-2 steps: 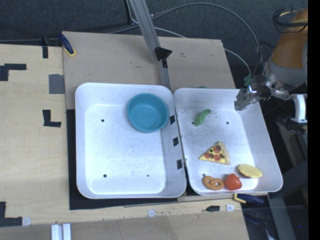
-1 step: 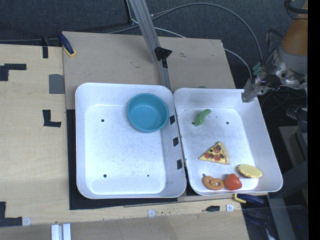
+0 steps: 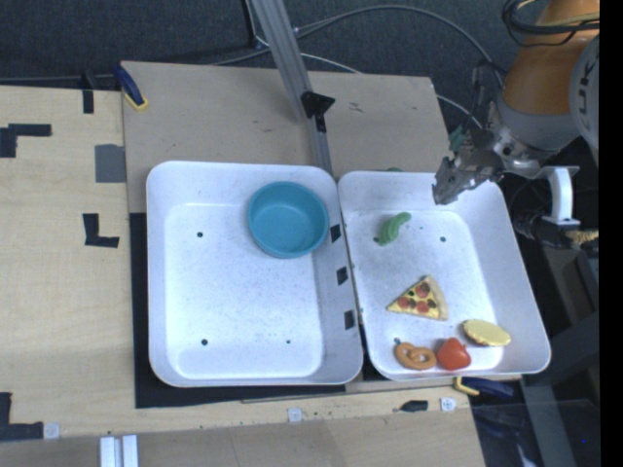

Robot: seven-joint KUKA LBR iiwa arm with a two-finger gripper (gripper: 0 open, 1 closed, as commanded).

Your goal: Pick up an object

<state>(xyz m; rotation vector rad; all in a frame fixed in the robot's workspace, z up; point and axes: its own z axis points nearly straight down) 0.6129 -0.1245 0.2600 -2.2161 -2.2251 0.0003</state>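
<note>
Over the far right corner of the right bin (image 3: 521,290) we see the hand (image 3: 446,191), dark and pointing down toward the bin's upper rim, carried by the grey arm (image 3: 545,81) with its orange band reaching in from the right. We cannot tell whether the hand is clenched or released, and we see nothing between its tips. Just below and to the left of the hand, a small green toy vegetable (image 3: 393,228) lies on the bin floor, near the hand but apart from it. Farther toward the near side of the same bin lies a toy pizza slice (image 3: 420,299), its point aimed at the far side. Along the near edge we count 3 more toys in a loose row: an orange pretzel-like ring (image 3: 416,356), a red tomato-like piece (image 3: 453,354) just beside it, and a yellow oval piece (image 3: 486,334) up and to the right of the red one. The left bin (image 3: 195,329) holds 1 blue bowl (image 3: 287,219), upright, near its far right corner. Both bins sit side by side on the desk (image 3: 58,290), and a grey metal pole (image 3: 287,52) slants down to the gap between them.
</note>
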